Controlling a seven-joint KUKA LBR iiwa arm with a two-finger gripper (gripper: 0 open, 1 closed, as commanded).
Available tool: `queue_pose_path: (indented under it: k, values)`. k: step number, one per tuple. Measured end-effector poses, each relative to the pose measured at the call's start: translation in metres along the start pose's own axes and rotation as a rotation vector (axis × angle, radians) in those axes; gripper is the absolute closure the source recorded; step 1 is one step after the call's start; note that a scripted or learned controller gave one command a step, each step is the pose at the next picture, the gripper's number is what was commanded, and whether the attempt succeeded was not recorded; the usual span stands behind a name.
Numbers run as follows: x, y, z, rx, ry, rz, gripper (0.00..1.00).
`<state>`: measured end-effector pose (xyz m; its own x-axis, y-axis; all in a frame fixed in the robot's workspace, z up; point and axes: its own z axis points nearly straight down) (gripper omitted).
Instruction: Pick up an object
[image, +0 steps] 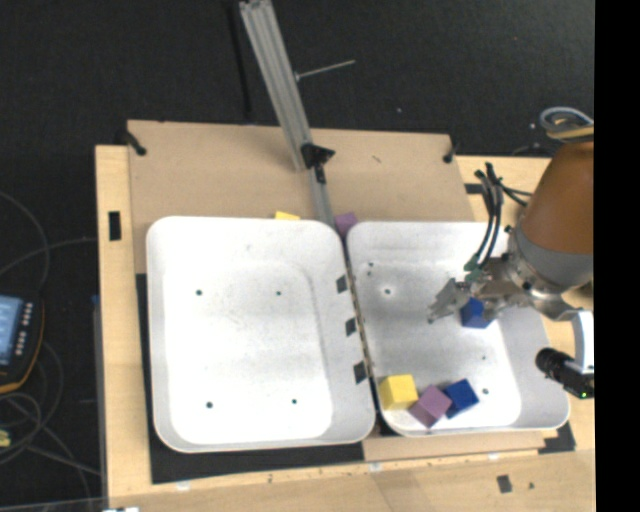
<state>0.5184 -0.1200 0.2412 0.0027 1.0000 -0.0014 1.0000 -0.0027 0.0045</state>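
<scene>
**Dark floor, pale bench, one blue block at the gripper**

Black floor surrounds the wooden bench on every side, with loose cables trailing at the left. At the centre of our attention is a small blue block over the right bin, right at the tip of the gripper. It sits against the fingers, but we cannot tell whether they are clamped on it or spread beside it. The grey arm with its orange band comes in from the right.

Near that bin's front edge we see three more blocks clustered together: a yellow block, a purple block touching it, and a second blue block just beside the purple one.

Further out, the left bin shows a bare white floor. Behind the bins, a small yellow piece and a small purple piece lie on a brown board, and a metal rail slants up toward the top.
</scene>
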Motion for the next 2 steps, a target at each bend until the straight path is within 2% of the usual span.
queue_pose_path:
  k: [1,2]
  values:
    - [-0.026,-0.002,-0.09,-0.006,-0.003,0.001,0.0]
    - [-0.072,-0.005,0.068,0.011,0.001,-0.001,0.0]
